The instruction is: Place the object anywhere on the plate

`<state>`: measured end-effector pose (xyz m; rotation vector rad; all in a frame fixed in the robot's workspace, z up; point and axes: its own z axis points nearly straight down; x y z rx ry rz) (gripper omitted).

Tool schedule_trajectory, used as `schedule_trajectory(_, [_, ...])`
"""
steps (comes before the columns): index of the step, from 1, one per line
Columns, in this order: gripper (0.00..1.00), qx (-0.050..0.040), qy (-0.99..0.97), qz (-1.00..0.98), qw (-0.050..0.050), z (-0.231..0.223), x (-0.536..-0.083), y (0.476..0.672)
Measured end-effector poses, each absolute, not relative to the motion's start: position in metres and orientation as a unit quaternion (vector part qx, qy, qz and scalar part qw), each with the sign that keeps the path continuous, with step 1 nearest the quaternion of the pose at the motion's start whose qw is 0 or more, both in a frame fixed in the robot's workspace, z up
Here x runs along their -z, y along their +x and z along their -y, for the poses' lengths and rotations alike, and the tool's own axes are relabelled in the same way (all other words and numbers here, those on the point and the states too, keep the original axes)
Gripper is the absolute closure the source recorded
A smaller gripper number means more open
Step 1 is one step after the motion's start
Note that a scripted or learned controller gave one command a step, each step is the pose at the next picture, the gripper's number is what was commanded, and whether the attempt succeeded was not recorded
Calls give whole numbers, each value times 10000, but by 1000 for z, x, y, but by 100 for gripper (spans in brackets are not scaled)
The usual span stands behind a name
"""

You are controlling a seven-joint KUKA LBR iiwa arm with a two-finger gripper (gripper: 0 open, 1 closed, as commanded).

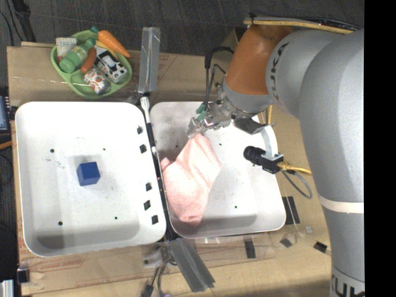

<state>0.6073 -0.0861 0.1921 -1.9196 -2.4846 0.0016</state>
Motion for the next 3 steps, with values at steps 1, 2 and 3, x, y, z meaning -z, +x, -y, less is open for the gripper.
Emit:
schedule_trajectory(1, [100, -6, -6084, 7937, 7, 85, -232, 608])
schedule_trajectory(2, [100, -11, -4364, 8998, 19, 44, -233, 609])
schedule_trajectory(3, [100, -8, -2459, 9693, 18, -10, -225, 614])
